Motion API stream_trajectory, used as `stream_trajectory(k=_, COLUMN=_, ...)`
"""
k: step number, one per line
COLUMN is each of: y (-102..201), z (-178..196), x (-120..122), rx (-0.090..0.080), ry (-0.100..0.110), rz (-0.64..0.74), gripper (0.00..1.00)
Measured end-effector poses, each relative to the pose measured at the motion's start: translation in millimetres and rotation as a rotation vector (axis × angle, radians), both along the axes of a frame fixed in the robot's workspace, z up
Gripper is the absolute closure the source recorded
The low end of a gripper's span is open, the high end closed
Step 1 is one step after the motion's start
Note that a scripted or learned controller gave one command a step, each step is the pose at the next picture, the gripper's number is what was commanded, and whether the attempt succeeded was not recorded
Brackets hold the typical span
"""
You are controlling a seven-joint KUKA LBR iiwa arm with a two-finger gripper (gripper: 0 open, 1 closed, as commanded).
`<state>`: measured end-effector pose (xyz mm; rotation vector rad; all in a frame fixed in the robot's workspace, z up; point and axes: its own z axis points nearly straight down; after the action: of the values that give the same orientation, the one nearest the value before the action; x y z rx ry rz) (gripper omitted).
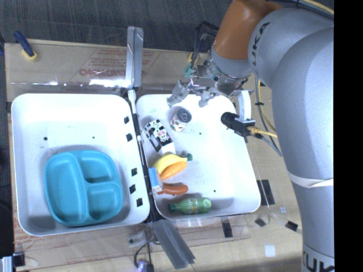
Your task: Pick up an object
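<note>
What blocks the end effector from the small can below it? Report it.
Nothing visible does. The end effector hangs at the right bin's far edge, with the can just below it on bare bin floor. The black-and-white carton lies to the can's left, apart from it.

Bulky grey arm with orange band, yellow and black cables, perhaps dark lettering.

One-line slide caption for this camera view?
Gripper open above the can in the right bin; blue tray in the left bin.
</note>
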<state>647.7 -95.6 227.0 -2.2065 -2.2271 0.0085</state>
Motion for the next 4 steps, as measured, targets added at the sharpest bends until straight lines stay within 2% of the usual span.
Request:
stream_trajectory(k=1, y=-28.5, z=-114.2, x=-34.7, rx=0.000, ry=-0.023, rz=0.030, gripper=0.00)
stream_trajectory(k=2, y=-10.4, z=-123.4, x=10.3, rx=-0.004, ry=-0.024, rz=0.149, gripper=0.00)
stream_trajectory(k=3, y=-10.4, z=-123.4, x=10.4, rx=-0.004, ry=-0.024, rz=0.149, gripper=0.00)
stream_trajectory(k=4, y=-9.6, z=-109.3, x=14.4, rx=-0.006, ry=-0.034, rz=0.155, gripper=1.00)
